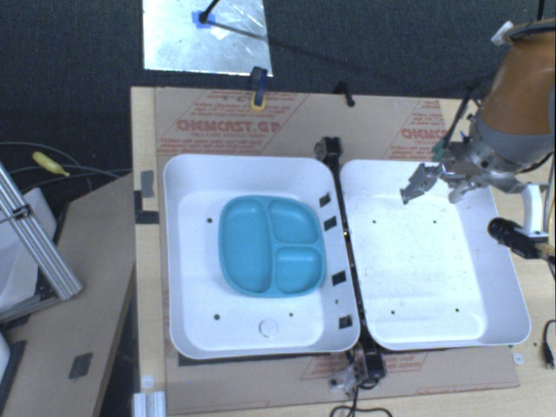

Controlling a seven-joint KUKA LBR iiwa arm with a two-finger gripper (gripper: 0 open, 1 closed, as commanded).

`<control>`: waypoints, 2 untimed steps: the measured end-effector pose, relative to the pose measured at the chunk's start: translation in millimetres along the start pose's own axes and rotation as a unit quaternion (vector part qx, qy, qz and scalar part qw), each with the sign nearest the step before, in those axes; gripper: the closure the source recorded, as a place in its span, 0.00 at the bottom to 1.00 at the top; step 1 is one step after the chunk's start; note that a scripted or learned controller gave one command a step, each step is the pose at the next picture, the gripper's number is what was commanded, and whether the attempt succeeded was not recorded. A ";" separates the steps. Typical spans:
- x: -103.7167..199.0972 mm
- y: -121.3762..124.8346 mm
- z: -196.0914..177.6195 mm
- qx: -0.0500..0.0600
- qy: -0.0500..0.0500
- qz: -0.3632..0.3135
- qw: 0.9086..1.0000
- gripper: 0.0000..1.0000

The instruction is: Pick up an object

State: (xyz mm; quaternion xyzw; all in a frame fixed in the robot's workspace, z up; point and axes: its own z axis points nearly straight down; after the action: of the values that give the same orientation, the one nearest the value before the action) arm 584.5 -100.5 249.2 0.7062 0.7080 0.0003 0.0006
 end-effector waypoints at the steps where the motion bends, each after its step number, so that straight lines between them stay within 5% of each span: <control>1: 32.2 -63.9 68.7 0.005 0.002 0.000 1.000 0.00; 2: -12.7 -77.1 168.6 0.001 -0.001 0.003 1.000 0.00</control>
State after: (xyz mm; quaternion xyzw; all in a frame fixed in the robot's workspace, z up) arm 507.6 -113.5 80.5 0.7082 0.7060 -0.0004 0.0006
